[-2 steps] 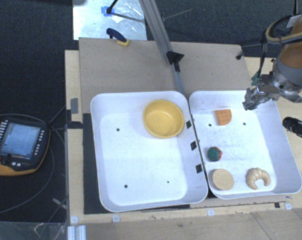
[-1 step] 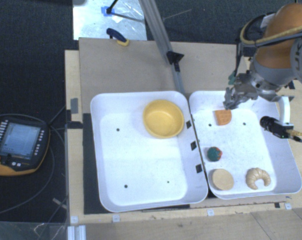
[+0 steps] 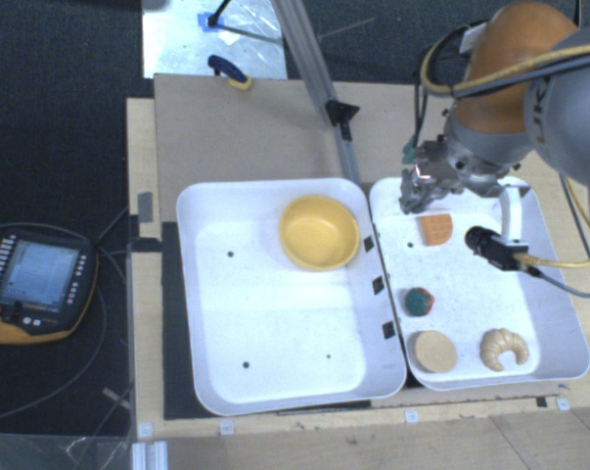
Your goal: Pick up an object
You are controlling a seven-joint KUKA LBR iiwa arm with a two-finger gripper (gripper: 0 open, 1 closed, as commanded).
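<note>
My gripper [image 3: 415, 196] hangs over the far left corner of the right bin [image 3: 559, 306], just left of and above an orange block [image 3: 434, 229]; nothing shows in its grasp. Lower in the same bin lie a small green and red ball [image 3: 419, 302], a round tan biscuit [image 3: 434, 352] and a croissant [image 3: 504, 349]. A yellow bowl [image 3: 320, 231] sits at the far right of the left bin [image 3: 226, 341].
A black cylindrical fitting with a yellow cable [image 3: 494, 246] juts out from the wrist over the right bin. A metal pole [image 3: 314, 67] slants across the bench behind the bins. A teach pendant [image 3: 32, 282] lies on the floor at the left.
</note>
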